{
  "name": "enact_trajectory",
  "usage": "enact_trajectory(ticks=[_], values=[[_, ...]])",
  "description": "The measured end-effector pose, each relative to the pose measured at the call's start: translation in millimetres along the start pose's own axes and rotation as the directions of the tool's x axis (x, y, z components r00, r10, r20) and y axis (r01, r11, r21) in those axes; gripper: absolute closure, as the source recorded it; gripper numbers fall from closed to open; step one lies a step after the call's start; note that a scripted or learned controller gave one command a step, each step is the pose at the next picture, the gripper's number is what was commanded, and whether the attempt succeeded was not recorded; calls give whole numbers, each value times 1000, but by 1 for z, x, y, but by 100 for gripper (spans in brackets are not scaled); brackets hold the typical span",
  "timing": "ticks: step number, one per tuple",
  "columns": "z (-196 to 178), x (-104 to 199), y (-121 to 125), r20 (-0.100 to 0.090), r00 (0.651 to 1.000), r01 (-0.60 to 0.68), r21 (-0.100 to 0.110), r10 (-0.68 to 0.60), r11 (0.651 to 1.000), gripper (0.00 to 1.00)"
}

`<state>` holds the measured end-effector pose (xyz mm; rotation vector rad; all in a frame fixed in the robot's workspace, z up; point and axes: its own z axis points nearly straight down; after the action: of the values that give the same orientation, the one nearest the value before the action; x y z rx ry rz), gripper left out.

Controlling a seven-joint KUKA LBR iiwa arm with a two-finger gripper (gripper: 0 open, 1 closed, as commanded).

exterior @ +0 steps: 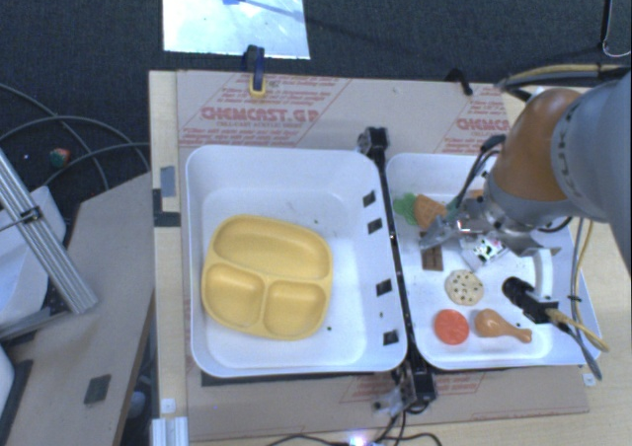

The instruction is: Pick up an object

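Note:
My gripper (pixel 437 231) hangs low over the upper left part of the right bin (pixel 415 173). Just below it lies a small brown bar (pixel 432 258). Just above it sit a green leafy piece (pixel 406 205) and an orange piece (pixel 429 208). A speckled round cookie (pixel 463 287), a red disc (pixel 452 327) and a tan drumstick (pixel 501 325) lie toward the bin's front. Nothing shows in the gripper's hold.
The left bin (pixel 227 173) holds a yellow divided plate (pixel 267 276). A black divider with clips (pixel 385 237) runs between the bins. The arm (pixel 553 153) covers the right bin's upper right. A small white item (pixel 486 249) lies under the wrist.

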<state>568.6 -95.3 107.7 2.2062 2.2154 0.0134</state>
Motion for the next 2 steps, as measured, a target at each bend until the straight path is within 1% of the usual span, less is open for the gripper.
enact_trajectory(ticks=[2], values=[[1,0,0,0,1000,-1,0,1,1000,0]])
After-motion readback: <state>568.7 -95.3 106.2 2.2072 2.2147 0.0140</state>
